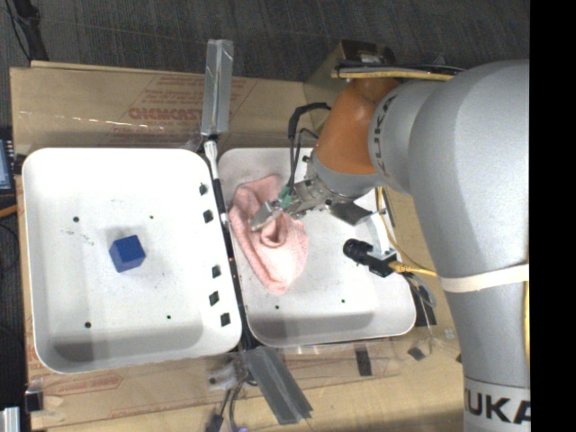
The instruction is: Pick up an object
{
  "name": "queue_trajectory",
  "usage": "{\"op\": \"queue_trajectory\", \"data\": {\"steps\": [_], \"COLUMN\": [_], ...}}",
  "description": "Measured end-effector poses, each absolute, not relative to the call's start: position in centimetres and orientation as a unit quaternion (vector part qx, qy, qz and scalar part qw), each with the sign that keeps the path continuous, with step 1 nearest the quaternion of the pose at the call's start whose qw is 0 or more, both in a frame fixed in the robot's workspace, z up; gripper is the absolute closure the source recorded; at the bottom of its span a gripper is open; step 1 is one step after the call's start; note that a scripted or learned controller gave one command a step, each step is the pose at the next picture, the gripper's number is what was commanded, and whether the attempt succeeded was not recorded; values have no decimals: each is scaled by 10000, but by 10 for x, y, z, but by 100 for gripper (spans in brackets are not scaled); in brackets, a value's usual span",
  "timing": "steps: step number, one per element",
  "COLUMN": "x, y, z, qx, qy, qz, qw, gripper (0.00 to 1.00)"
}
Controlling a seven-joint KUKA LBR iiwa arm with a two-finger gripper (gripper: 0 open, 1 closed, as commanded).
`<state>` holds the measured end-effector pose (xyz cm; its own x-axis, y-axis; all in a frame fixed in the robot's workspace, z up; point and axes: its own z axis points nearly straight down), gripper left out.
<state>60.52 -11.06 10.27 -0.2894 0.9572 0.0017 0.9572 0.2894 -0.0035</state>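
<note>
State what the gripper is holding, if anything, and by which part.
The gripper is down on the pink cloth in the right bin, at a bunched fold near the cloth's middle. Whether the fold is actually pinched cannot be told.

Left white bin (54, 241), shallow, with small dark holes in its floor; right white bin (360, 318) set just beside it, the two parted by a dark divider with black clips (219, 259). Both rest on a brown cardboard sheet (108, 97) printed with red lettering, laid on a pale wooden bench (396, 394). Dark grey carpet (270, 16) lies beyond.
</note>
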Motion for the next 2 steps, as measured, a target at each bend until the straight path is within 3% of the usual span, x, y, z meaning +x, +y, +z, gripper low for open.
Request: {"op": "queue_trajectory", "data": {"steps": [1,2], "x": [594,594], "y": [-106,-105], "z": [92,101], "qx": [-5876,-5867], "qy": [-8092,-8098], "qz": [10,17], "qw": [18,31], "gripper": [0,100]}}
